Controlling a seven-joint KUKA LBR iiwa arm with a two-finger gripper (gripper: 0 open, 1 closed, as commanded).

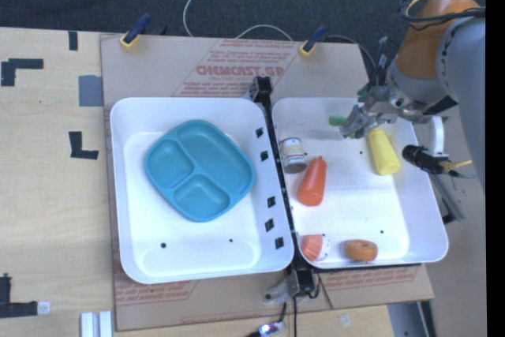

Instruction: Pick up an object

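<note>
While the gripper (353, 125) hangs over the right bin (422, 205) near its far rim, whether its fingers are spread or pressed together cannot be told. A yellow bottle (383, 151) lies just beside it. An orange bottle (312, 181), a small can (293, 153), a brown doughnut-like piece (361, 250) and a red-and-white object (314, 247) lie apart from it. The left bin (134, 249) holds a blue divided plate (199, 169). Cardboard (229, 67) beneath reads "CHEMCAST".
</note>
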